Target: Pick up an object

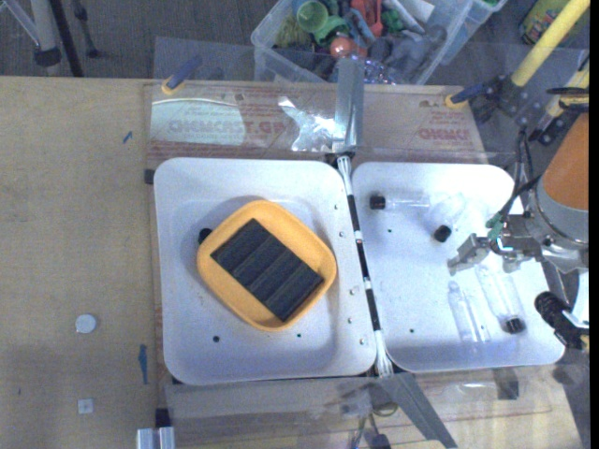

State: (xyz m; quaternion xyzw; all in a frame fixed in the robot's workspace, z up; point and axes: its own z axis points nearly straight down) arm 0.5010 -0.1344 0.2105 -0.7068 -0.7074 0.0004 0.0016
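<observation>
The gripper (471, 252) hangs over the right bin (412, 325) with its fingers spread on nothing, clear tubes with black caps (491, 309) lying just below the jaws (hard to count), and the yellow tray (267, 265) far left.

1. The two bins, left bin (178, 279) and right bin (412, 297), are plain white.
2. The object (266, 265) in the left bin is yellow-orange, with a dark ribbed panel on top.
3. The small bottles (473, 309) at the right of the frame are clear, with black caps.
4. The bench (65, 213) is light tan.
5. The arm (569, 171) at the right edge shows an orange band.
6. The tub (374, 17) at the top holds toys in green, red and grey.
</observation>
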